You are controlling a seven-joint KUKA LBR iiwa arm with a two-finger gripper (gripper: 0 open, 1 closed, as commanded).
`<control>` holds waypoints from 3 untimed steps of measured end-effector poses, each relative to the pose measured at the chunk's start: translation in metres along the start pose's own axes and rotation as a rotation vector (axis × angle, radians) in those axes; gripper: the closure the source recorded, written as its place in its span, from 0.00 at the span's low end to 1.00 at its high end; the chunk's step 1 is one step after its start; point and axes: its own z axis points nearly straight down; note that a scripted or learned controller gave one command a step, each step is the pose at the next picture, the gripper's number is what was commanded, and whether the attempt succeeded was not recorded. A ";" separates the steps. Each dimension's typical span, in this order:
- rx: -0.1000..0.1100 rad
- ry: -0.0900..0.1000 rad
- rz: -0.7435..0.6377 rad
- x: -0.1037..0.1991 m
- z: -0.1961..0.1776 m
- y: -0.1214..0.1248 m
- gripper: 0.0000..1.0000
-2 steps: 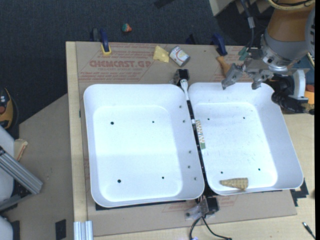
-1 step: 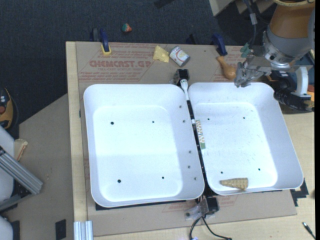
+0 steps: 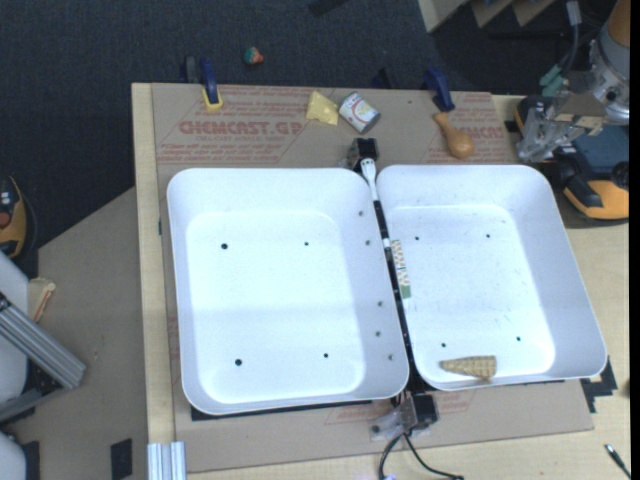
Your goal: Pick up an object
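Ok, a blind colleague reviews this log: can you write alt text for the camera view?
Two shallow white bins sit side by side on a brown board; the right bin holds a tan ridged wedge at its near edge, beside the left bin. The gripper hangs beyond the right bin's far right corner. A yellow piece, small box and wooden pear-shaped object lie behind the bins.

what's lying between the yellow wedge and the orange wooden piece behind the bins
In the camera view, a small white box lies between the yellow wedge and the orange wooden piece.
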 end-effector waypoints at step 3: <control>0.018 0.004 -0.009 0.191 0.041 0.044 1.00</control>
